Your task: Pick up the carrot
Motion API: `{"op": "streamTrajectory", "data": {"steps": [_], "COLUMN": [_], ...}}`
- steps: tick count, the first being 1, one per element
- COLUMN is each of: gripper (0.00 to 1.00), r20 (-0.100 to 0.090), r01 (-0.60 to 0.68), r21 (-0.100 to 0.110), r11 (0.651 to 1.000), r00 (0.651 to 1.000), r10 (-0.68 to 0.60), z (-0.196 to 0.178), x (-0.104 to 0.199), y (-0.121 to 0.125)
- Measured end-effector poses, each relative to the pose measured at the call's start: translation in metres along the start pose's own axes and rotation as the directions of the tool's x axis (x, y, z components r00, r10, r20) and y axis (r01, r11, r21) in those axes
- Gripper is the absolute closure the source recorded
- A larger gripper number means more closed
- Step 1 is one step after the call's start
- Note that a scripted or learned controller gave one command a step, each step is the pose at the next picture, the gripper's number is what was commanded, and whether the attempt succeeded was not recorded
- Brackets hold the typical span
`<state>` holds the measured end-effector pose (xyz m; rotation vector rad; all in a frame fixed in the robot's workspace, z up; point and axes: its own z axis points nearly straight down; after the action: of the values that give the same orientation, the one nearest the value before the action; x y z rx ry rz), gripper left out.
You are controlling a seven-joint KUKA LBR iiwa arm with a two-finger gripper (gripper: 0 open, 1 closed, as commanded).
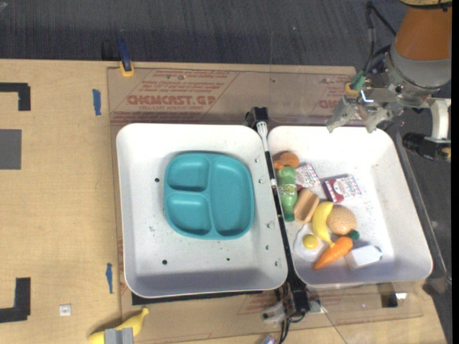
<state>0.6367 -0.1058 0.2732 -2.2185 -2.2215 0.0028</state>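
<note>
- The carrot [333,252] is lying in the right bin [401,192], near the bin's front edge, its pointed tip aiming toward the divide between the two bins.
- A white block [363,256] is sitting just beside the carrot, on the side away from the left bin.
- A fried egg toy [310,242] is resting by the carrot's pointed end, and a yellow banana [320,219] is lying just behind the carrot.
- A round brown bun [342,220] is sitting right behind the carrot's thick end, touching or nearly touching it.
- Farther back from the carrot, a hot dog [306,204], a green vegetable [287,192], an orange piece [286,159] and two small printed boxes [341,187] are crowding together toward the left bin.
- The gripper [356,116] is hovering over the right bin's far rim, well apart from the carrot, with the whole pile lying between them.
- Its fingers [338,120] are spreading apart, released, with nothing between them.
- The arm [423,34] is rising behind the gripper, showing its orange band.
- The left bin [143,192] is holding a teal divided plate [210,195].
- Both bins are sitting on the table [57,192], which is covered in cardboard.
</note>
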Motion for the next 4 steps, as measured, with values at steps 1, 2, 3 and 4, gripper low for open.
{"op": "streamTrajectory", "data": {"steps": [1,2,3,4], "gripper": [0.00,0.00,0.00,0.00], "r20": [-0.001,-0.001,0.017,0.043], "r01": [0.047,0.017,0.155,0.314], "r21": [0.006,0.006,-0.036,-0.055], "r11": [0.999,1.000,0.987,0.948], "r00": [0.999,1.000,0.988,0.949], "r10": [-0.047,-0.017,-0.154,-0.312], "z": [0.066,0.121,0.170,0.168], "x": [0.017,-0.001,-0.056,-0.041], "y": [-0.057,-0.111,-0.144,-0.139]}}
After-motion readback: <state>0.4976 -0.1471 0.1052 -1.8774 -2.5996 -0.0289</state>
